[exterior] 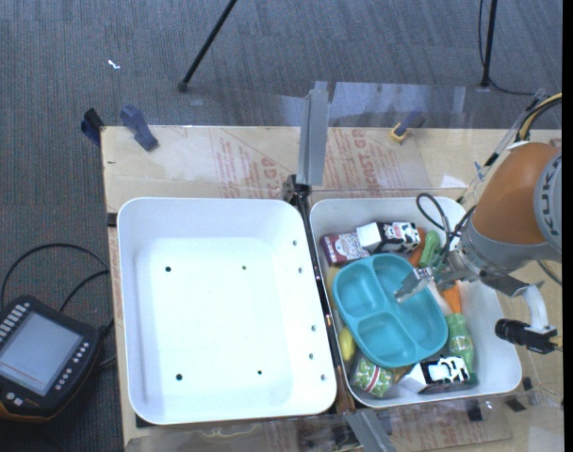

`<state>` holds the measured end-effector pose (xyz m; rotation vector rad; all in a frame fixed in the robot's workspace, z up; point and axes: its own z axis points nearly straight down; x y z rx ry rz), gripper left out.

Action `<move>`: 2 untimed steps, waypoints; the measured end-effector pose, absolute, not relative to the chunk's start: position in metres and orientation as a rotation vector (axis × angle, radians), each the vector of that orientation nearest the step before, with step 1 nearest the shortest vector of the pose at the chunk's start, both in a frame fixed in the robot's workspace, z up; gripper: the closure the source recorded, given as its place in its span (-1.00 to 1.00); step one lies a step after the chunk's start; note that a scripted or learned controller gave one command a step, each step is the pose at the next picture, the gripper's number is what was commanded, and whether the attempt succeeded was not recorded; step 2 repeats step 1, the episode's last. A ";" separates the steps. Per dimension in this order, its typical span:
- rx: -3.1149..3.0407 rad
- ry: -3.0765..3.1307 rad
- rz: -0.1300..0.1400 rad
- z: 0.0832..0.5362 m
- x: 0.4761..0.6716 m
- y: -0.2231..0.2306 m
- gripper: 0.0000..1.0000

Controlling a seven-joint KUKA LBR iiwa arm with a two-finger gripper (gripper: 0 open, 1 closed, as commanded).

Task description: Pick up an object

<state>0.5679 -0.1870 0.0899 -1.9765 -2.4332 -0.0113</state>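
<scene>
A teal divided plate (388,312) lies tilted in the middle of the right bin (506,368). Around it sit a dark red packet (344,248), a small black and white carton (391,234), a green item (429,248), an orange piece (451,298), a green bottle (460,335), a yellow piece (346,344), a green mesh bag (371,376) and another black and white carton (447,372). My gripper (412,285) hangs over the plate's right part, its metal fingers pointing down and left at the plate's rim. Nothing shows between the fingers.
The left bin (136,243) stands beside the right one, with a grey metal post (312,144) behind their shared edge. A black cable (435,211) loops over the right bin's back. A teach pendant (37,353) lies off the bench at lower left.
</scene>
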 end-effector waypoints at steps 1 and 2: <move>-1.984 -2.433 -0.008 0.099 0.568 -0.190 1.00; -1.984 -2.433 -0.008 0.099 0.568 -0.190 1.00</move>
